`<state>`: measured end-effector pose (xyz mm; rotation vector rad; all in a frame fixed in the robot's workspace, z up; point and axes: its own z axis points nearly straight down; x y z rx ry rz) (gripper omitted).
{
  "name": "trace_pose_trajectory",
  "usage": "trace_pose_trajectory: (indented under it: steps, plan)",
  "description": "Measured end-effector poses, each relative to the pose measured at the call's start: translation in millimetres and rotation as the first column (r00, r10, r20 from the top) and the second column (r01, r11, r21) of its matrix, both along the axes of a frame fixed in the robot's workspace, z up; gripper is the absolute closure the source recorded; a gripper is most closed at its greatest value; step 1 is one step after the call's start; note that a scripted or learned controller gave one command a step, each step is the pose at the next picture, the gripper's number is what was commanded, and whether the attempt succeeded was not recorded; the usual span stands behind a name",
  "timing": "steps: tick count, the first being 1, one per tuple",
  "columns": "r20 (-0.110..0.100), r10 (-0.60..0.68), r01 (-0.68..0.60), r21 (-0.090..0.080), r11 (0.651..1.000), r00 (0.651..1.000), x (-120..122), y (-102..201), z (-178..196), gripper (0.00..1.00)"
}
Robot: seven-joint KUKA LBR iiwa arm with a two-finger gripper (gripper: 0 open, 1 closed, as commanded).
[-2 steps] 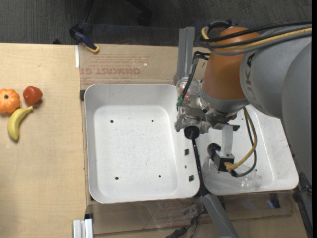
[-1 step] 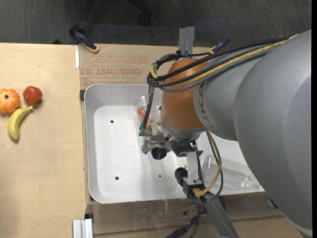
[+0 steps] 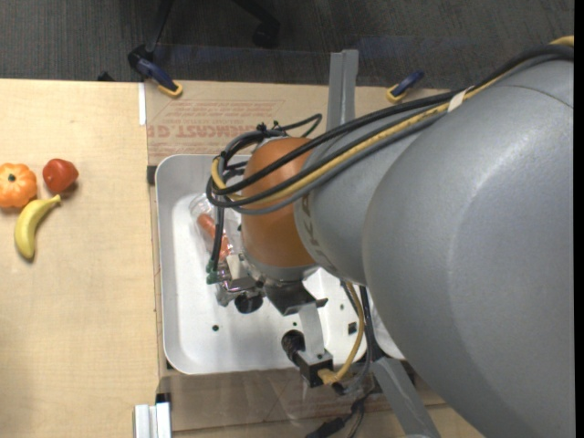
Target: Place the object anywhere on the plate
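"Where was the object?"
"An orange-red thing lay near the white bin's left wall, half hidden beneath the arm."
"Gripper grasping?"
"Couldn't tell."

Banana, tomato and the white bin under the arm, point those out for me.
Banana (image 3: pixel 30 227): camera view, middle of its curved yellow body.
Tomato (image 3: pixel 60 175): camera view, centre of the red fruit.
White bin (image 3: pixel 187 336): camera view, bare floor near its lower-left corner.
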<state>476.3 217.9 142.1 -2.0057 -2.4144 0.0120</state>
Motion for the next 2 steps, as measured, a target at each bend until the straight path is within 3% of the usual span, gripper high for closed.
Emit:
trace_pose_trajectory:
  steps: [1,2]
  plan:
    - [0.001,0.0,0.0,0.0,1.0,1.0,0.4,-0.1,0.5,0.0]
    - [-0.002,-0.006,0.006,-0.002,1.0,1.0,1.0,-2.3,8.4,1.0]
